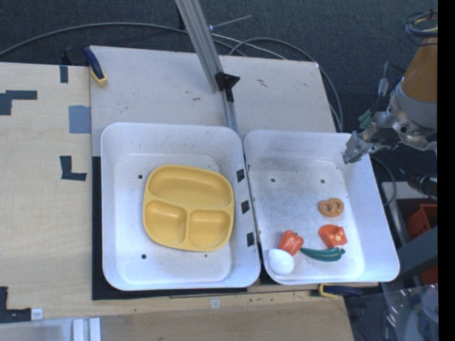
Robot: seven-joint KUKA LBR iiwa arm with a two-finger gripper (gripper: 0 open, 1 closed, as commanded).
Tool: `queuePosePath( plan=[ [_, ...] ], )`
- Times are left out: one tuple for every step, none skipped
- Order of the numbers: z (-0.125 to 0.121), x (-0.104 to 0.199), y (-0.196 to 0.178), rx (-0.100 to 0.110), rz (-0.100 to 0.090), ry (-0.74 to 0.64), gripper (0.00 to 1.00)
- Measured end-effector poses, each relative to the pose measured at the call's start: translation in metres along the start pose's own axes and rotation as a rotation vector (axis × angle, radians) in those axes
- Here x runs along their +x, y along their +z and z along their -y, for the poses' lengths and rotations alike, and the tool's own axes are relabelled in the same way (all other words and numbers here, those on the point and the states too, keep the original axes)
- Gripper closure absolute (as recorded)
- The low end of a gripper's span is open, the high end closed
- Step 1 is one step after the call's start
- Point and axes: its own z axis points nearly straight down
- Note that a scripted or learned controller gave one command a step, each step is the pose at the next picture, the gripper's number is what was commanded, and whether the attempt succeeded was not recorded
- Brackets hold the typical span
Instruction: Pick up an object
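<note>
Several small objects lie in the right bin [298, 148] near its front: a brown pretzel-shaped piece [330, 207], an orange block [333, 234], a green pepper-like piece [323, 253], a red-orange piece [290, 242] and a white egg [280, 261]. My gripper [354, 151] hangs over the right bin's far right rim, well behind the objects, with nothing seen in it. Its fingers look close together.
A yellow divided plate [188, 207] sits in the left bin [121, 190]. A slanted metal pole [202, 38] stands behind the bins, with cables on the dark floor. A blue and yellow clamp [94, 65] lies at the bench's back left.
</note>
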Motion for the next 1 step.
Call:
queuePosePath(
  plan=[
    [0.01, 0.0443, -0.0008, 0.004, -0.002, -0.003, 1.0]
  ],
)
